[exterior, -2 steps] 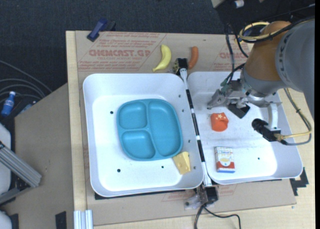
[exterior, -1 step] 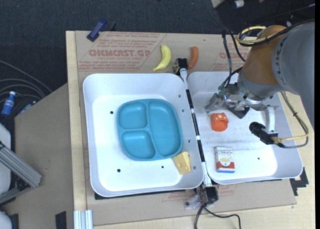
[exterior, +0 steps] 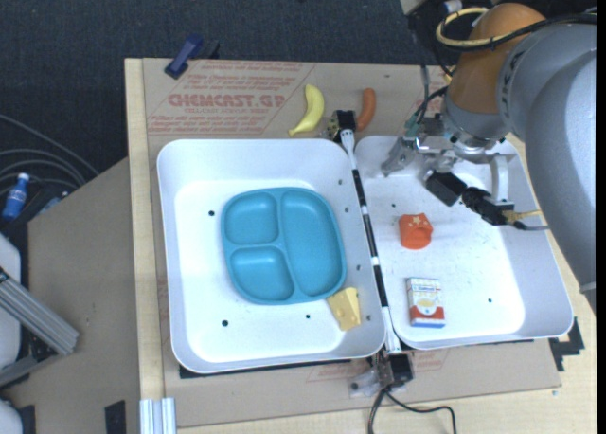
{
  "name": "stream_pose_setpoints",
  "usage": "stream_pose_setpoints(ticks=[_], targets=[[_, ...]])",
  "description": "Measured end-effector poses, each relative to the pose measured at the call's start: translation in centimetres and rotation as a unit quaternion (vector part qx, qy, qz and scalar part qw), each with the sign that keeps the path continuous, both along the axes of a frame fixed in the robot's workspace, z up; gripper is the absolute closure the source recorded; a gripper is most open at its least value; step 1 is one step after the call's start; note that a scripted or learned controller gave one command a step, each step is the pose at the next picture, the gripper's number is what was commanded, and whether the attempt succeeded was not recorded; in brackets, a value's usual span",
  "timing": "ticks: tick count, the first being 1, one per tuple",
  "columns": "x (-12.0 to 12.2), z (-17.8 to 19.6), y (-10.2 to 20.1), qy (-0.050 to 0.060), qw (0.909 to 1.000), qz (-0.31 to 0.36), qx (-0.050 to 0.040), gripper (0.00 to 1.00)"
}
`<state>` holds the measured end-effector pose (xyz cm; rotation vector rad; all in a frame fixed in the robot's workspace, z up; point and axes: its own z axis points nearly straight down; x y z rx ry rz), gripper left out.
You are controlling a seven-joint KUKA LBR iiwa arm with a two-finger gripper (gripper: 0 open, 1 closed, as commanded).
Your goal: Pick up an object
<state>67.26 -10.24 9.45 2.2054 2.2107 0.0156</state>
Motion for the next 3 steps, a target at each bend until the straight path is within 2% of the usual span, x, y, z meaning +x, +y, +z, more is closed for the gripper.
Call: stream_pose_setpoints(ticks=[1,2,3], targets=[[-4.0,0.0,-1.9,-0.002,1.0000,0.000,0.0004,0.00],[-5.5,-0.1,0.3,-0.001,1.0000,0.001,0.0012,0.00],[-0.6,-0.9,0.4,0.010,0.9999,-0.001,0.0030,0.00]])
